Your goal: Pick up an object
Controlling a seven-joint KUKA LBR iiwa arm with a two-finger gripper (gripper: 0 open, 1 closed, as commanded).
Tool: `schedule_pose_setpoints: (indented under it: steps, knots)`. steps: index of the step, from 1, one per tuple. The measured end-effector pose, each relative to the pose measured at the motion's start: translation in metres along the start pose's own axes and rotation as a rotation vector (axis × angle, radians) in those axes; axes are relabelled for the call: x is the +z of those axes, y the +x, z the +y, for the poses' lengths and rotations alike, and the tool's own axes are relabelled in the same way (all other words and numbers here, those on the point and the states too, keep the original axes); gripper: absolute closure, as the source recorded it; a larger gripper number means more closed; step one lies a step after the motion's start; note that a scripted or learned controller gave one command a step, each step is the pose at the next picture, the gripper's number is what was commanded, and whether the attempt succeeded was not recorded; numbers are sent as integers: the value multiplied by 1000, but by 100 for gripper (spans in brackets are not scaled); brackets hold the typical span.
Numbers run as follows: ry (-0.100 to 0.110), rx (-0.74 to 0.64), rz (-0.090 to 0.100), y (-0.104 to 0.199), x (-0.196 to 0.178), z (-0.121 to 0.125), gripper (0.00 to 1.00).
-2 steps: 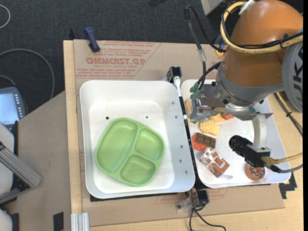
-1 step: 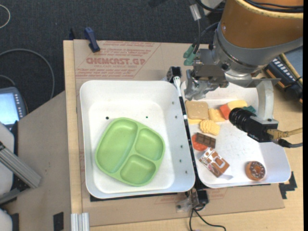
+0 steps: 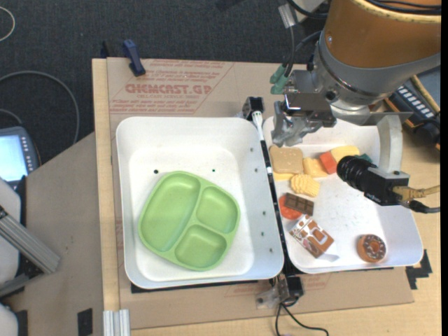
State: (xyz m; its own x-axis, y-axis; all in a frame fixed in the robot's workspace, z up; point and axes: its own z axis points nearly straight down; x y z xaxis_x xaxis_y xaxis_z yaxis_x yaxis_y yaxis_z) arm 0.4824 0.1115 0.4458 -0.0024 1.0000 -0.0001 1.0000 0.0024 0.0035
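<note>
Hand point(image 3: 285, 137) hovers over tan toast point(image 3: 286, 161); its grip state unclear; chocolate bar point(image 3: 297, 204) lies left-right.

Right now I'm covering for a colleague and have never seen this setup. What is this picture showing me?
This is one camera fixed above a bench, looking down at a slant. The big grey and orange machine is a robot arm reaching in from the right. Its gripper hangs over the back corner of the right bin, just above a tan bread-like slice.

That bin also holds toy food: a ridged yellow piece, an orange block, a chocolate bar, a wrapped snack and a doughnut.

The left bin holds a green divided plate. Nothing looks held.
</note>
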Motion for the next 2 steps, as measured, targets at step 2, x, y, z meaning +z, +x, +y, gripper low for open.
schedule_pose_setpoints:
  steps: [2]
  knots:
    - [-4,-1,0,1,-21,1,100]
